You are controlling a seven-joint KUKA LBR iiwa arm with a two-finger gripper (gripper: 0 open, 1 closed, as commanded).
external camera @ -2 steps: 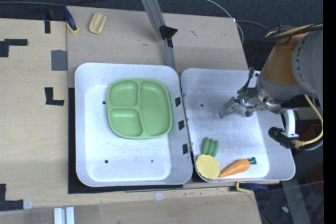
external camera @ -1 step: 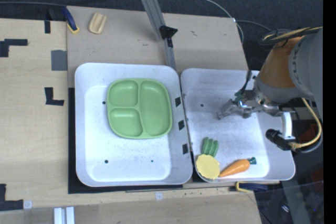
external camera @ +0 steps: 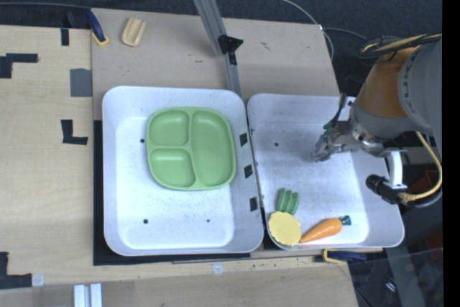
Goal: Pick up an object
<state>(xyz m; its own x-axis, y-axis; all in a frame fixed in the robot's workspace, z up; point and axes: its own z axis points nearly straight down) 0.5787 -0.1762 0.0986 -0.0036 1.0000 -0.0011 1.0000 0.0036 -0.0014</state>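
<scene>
Two bins: lying side by side on the surface [external camera: 287,47].
Right bin [external camera: 302,118]: carrot [external camera: 321,229], yellow disc [external camera: 284,228] and green piece [external camera: 287,200] crowding its near edge; middle floor lying bare.
Left bin [external camera: 118,176]: holding a green divided plate [external camera: 191,148].
End effector [external camera: 323,149]: hanging low over the right bin's right part, gripping nothing visible; finger spread, cannot tell.

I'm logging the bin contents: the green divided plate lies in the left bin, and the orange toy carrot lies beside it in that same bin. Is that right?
Not quite. The camera view shows the green divided plate in the left white bin, but the orange toy carrot lies in the right white bin, near its front edge, next to a round yellow toy.
</scene>
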